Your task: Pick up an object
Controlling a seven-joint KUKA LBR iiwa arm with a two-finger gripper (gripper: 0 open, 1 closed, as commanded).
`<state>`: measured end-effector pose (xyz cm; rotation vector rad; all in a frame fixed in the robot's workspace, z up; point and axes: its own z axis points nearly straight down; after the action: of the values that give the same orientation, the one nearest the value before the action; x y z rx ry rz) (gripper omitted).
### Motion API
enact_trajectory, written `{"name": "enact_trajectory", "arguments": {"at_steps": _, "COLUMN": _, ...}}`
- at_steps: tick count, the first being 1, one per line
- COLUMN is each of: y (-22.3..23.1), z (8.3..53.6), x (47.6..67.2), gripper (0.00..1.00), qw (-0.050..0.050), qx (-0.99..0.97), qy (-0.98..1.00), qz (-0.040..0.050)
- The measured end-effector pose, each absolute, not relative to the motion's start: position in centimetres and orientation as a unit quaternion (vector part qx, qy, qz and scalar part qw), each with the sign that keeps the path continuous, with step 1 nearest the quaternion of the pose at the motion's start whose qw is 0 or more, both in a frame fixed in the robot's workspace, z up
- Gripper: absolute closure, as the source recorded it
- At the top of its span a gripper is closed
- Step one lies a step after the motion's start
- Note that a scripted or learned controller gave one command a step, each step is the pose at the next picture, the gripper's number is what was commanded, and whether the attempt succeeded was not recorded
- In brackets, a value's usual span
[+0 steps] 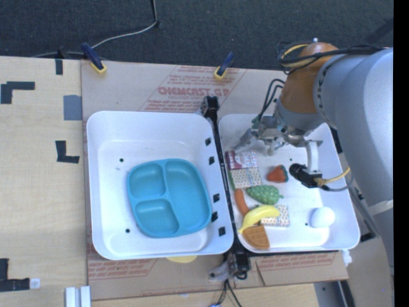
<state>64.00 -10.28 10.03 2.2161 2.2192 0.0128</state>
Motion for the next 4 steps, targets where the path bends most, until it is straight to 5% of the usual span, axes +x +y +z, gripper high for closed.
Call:
{"name": "enact_trajectory", "arguments": {"at_steps": 1, "y": -14.8, "z": 9.2, "x": 61.6, "gripper": 0.00, "qw": 0.005, "qx": 0.706, "qy": 0.708, "qz": 0.0065}}
{"name": "enact_trajectory", "arguments": {"at_steps": 3, "y": -15.1, "z": 9.0, "x": 51.9, "gripper": 0.00, "qw": 0.007, "qx": 0.707, "qy": 0.707, "qz": 0.0049}}
{"name": "enact_trajectory", "arguments": {"at_steps": 4, "y": -15.3, "z": 9.0, "x": 49.0, "gripper": 0.00, "qw": 0.007, "qx": 0.707, "qy": 0.707, "qz": 0.0053}}
